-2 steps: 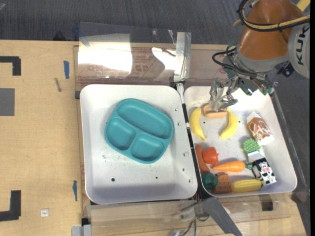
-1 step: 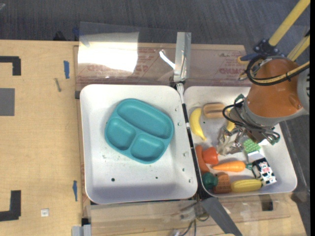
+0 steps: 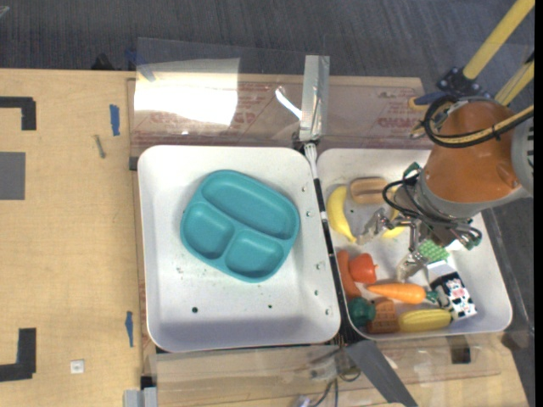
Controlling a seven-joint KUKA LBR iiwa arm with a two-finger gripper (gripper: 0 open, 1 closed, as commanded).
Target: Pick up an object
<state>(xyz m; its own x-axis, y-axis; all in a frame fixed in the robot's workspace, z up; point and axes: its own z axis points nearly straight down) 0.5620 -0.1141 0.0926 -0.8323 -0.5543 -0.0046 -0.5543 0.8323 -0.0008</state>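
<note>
End effector (image 3: 405, 242) above toy food (image 3: 397, 292)

Glossy teal plastic tray (image 3: 241, 224), smooth white plastic bins (image 3: 161, 253), matt pale wooden bench (image 3: 59, 253), clear glossy sheeting (image 3: 212, 100).

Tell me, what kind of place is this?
Probably a robot lab or test bench: an arm hangs over two white bins, one holding a teal tray, the other toy food such as a banana and carrot.

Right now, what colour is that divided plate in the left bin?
Teal, seen clearly in the camera view: the divided plate.
</note>
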